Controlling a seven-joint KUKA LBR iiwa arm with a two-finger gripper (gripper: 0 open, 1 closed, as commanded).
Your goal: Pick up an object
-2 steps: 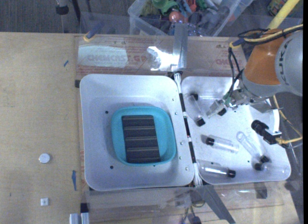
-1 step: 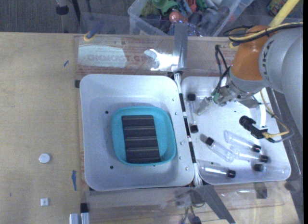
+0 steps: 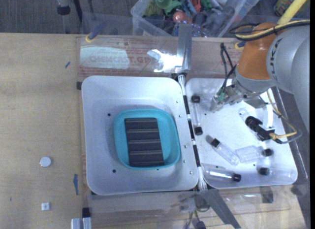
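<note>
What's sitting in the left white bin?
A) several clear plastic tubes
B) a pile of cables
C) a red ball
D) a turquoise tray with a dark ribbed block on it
D: the shallow white left bin holds a turquoise tray bearing a dark ribbed block.

Grey arm (image 3: 295,58), orange band (image 3: 256,50), black cables (image 3: 227,68).

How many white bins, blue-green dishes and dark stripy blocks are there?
bins: 2
dish: 1
block: 1
Total: 4
</note>
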